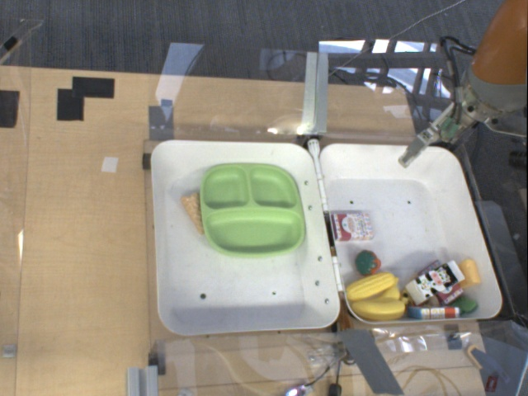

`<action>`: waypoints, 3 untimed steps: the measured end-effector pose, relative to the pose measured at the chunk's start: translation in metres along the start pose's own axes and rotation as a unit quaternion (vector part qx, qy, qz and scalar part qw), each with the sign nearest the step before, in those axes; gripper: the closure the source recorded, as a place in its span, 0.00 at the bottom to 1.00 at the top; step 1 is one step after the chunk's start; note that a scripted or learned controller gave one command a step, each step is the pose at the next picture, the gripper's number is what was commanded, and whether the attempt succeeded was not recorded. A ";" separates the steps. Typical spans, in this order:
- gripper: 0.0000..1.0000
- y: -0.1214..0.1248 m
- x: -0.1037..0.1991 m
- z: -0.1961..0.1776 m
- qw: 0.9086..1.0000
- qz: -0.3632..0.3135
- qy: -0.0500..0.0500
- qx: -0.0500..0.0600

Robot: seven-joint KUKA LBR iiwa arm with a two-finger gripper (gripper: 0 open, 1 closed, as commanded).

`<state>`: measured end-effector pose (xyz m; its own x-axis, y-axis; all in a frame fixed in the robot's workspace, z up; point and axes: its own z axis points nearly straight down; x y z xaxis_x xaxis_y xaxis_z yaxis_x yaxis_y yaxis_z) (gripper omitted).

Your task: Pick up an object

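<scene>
Bananas [375,296] in right bin's near corner, well apart from jaws [410,157]; jaw state unclear.

Orange band [505,52], grey wrist [487,99], black cables [450,52]

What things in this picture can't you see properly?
- Tan flat thing in the left bin: the green divided tray covers most of it in the camera view.
- Small green thing in the right bin's corner: a black-and-white carton partly hides it, and it is too small to name.
- Pink-and-white packet: its print is too small to read.
- Gripper: too thin and blurred to tell its state.
</scene>
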<state>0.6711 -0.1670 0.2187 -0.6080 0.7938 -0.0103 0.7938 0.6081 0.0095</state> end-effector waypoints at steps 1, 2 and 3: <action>0.00 -0.014 0.000 0.095 0.998 -0.059 0.002 0.002; 0.00 -0.009 0.026 0.128 0.977 -0.215 0.000 -0.001; 0.00 -0.017 0.086 0.126 0.999 0.048 0.000 -0.001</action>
<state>0.6069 -0.1091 0.0912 -0.5292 0.8484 -0.0094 0.8483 0.5293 0.0123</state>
